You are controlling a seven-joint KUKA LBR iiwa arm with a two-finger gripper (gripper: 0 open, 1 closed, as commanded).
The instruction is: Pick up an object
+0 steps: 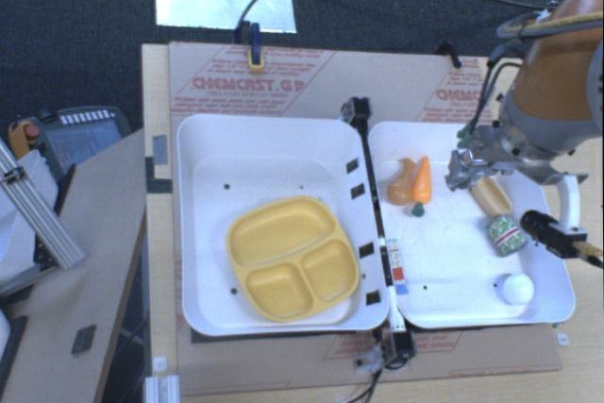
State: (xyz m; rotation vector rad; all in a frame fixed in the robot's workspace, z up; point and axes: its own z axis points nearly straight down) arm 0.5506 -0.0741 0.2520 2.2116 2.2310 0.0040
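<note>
Hand [464,167] hovers low over the right bin [444,311], up near its far side, and whether it is wide or narrow I cannot tell from this angle; nothing is seen caught in it.

Nearest to us in that bin sits a white ball [516,288], close to the front corner. Just beyond it lies a small can [506,234] with a green patterned label, tipped on its side. Further back, a tan cylinder [491,195] lies right beside the hand, and that looks like the target. It seems stiff and light, probably smooth, so it could roll; a grip across its middle, square to its long axis, looks safest.

Left of the hand, a carrot [422,181] rests against an orange pear-shaped toy [403,184], touching, with a small dark green bit [416,209] just in front.

Over in the left bin [203,142], a yellow tray [293,257] with three compartments.
</note>
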